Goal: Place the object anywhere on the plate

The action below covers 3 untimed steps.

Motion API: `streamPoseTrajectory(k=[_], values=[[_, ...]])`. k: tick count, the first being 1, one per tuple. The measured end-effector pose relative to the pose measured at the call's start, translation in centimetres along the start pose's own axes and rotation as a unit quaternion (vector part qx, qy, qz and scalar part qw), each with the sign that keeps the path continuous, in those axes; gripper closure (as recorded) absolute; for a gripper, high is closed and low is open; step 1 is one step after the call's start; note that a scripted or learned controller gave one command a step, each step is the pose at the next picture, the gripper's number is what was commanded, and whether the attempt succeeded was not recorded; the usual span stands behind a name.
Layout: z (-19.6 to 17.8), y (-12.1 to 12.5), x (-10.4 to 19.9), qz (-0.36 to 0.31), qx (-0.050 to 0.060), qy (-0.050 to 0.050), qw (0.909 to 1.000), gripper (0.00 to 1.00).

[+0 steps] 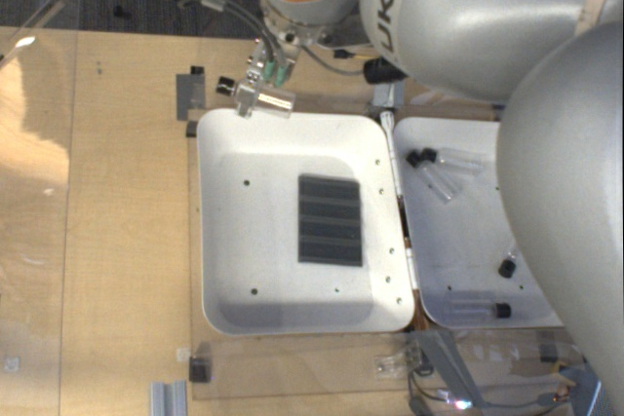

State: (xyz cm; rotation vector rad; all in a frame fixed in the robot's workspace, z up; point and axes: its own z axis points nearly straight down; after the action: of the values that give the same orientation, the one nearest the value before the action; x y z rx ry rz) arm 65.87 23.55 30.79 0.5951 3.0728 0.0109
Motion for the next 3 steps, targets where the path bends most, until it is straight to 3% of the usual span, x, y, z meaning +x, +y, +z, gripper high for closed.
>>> streamPoseTrajectory(k=[1,2,3], values=[[13.8,-3.2,0.0,-0.040,0.002,0.003,0.9992,1.00],[5.2,-0.1,0.3,-0.283,-0.001,0.001,0.9591,1.00],[9.8,-0.6,-1.3,-0.154,0.001,0.003,0.9881,1.00]])
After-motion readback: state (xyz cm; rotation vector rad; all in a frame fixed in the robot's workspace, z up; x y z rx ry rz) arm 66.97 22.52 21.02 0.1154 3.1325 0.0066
